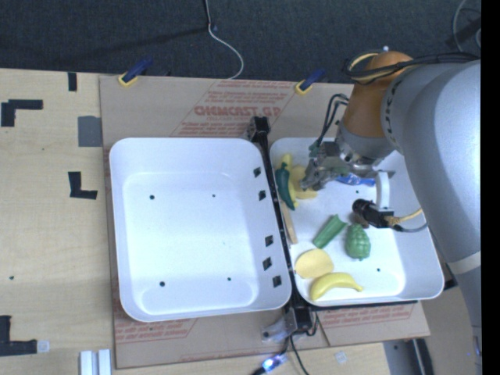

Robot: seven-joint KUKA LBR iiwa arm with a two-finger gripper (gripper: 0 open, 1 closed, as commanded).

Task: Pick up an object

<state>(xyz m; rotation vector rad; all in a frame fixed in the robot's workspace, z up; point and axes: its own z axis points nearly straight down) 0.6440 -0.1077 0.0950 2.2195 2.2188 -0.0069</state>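
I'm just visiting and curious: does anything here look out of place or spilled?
Nothing looks spilled or damaged. All the toy food sits in the right bin: a banana, a green pepper and others. The one oddity is the lopsided load, crowded under the gripper beside the left bin.

arm: reaching in from right, bent downward | tool (pixel 312 176): low, pointing down-left

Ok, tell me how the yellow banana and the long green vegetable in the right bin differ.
The banana is yellow and curved; the long green vegetable is green and straight. The banana lies nearly level along the near rim of the right bin, while the green vegetable lies on a diagonal, farther back toward the bin's middle. The banana looks a little longer and thicker. Both lie loose on the bin floor, apart from the pincer.
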